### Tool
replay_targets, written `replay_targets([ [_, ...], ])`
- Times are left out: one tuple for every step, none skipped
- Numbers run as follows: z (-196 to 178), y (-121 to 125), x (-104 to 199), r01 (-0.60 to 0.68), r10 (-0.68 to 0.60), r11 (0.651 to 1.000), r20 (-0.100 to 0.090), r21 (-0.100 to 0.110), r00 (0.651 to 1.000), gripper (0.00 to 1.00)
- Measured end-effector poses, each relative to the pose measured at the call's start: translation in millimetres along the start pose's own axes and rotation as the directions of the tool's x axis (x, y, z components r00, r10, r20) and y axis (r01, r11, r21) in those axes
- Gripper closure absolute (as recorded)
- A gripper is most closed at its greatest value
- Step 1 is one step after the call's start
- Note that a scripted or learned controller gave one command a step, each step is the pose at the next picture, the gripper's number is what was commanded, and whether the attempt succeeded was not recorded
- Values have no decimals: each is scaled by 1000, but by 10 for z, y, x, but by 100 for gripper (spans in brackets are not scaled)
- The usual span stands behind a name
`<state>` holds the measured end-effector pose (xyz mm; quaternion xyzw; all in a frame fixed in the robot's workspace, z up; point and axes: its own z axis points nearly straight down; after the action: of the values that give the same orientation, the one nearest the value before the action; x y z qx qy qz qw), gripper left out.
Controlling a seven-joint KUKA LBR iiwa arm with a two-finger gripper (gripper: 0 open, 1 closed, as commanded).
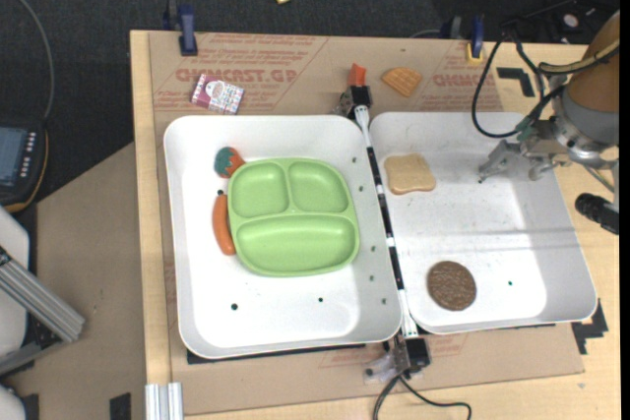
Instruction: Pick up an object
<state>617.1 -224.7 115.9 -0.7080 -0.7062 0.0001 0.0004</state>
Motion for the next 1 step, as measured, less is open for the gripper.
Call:
replay_targets([
  [-247, 328, 403, 7, -7, 1000, 2, -8, 1000, 0],
])
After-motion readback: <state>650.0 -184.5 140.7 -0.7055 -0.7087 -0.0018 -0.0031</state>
